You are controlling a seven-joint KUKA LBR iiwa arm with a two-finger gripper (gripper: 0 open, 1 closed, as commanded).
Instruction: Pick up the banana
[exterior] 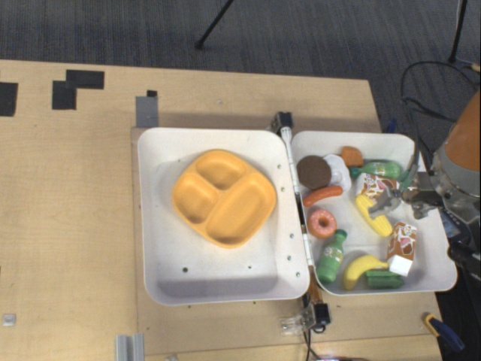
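Observation:
A curved yellow banana [364,268] lies near the front of the right bin [443,277], between a small green bottle [331,255] and a brown-and-white carton [403,245]. A second, straighter yellow piece [376,219] lies further back, in the middle of the bin. My gripper [388,201] reaches in from the right and hangs low over the upper end of that straighter piece, well behind the curved banana. Nothing is visibly lifted off the bin floor.
The right bin also holds a pink donut [323,222], a red sausage [323,195], a brown disc [313,171], an orange piece [351,156], a green bottle [379,170] and a dark green item [385,280]. A yellow divided plate [224,196] sits in the left bin [173,277].

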